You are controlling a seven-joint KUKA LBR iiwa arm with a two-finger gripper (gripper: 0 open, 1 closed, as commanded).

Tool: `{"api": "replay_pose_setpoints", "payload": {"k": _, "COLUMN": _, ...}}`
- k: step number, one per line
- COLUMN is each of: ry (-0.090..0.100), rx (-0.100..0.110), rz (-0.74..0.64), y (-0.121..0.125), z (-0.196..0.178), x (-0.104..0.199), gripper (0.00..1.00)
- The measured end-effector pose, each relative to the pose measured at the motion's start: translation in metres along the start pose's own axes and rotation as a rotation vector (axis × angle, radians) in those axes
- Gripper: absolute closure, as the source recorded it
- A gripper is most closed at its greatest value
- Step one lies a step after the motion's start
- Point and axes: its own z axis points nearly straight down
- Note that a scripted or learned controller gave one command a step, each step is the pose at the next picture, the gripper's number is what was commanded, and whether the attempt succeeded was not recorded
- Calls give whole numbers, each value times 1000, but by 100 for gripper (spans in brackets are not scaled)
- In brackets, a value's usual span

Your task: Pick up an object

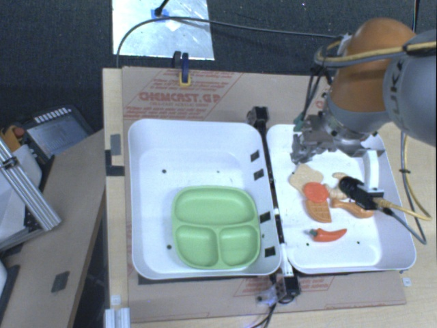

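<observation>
Red toy chili (329,234) lies closest, at about 6 o'clock in the right bin (389,251). Next to it, the left bin (150,183) has a green plate (217,227) with three parts, down at its 5 o'clock side.

Up from the chili, in the middle of the right bin, is a small pile of toy food. An orange wedge (319,211) sits at the bottom. A red round slice (315,190) touches it at 12 o'clock. A pale bread slice (305,176) touches the red slice at 11 o'clock. A tan curved piece (355,209) lies at 3 o'clock from the wedge.

The gripper (302,152) hangs just above the bread slice, at about 11 o'clock in the right bin. I cannot tell if it is open or closed, and I see nothing held in it.

I think the bread slice is the thing to grab, since it is nearest. It is flat and thin, so the gripper should go straight down over its middle and get low, close to the bin floor, before it squeezes. It should stay off the red slice, or it may push the pile away. The bin wall is near at 9 o'clock, so keep clear of it
</observation>
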Motion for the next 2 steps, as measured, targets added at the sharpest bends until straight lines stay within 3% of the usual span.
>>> {"api": "replay_pose_setpoints", "payload": {"k": 2, "ry": -1, "rx": 0, "rz": 0, "y": -30, "z": 9, "x": 87, "gripper": 100}}
